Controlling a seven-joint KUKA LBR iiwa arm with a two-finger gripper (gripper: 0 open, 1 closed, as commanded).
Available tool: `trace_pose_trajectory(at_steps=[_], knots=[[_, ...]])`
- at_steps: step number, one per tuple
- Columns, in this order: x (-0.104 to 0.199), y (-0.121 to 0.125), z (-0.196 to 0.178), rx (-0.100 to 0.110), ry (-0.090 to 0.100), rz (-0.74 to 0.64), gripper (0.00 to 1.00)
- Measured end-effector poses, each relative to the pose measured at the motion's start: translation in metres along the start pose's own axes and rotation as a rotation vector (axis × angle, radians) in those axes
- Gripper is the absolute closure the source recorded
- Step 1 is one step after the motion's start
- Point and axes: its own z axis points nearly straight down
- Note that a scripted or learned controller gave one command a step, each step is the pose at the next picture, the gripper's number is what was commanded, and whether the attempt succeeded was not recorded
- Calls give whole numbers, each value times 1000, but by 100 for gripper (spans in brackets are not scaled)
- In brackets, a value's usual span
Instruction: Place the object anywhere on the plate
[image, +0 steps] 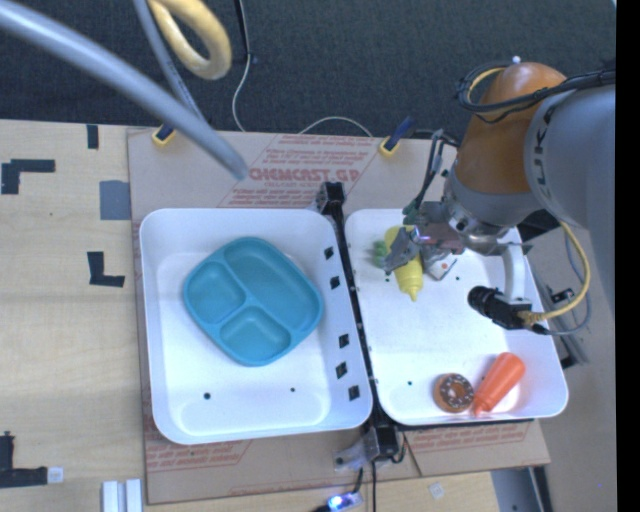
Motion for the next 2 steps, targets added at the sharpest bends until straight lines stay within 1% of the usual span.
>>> trace_pose_trajectory(at_steps=[1,2], knots=[[57,-24,4,2,-1,-1,100],[111,-40,18,2,-1,-2,100]])
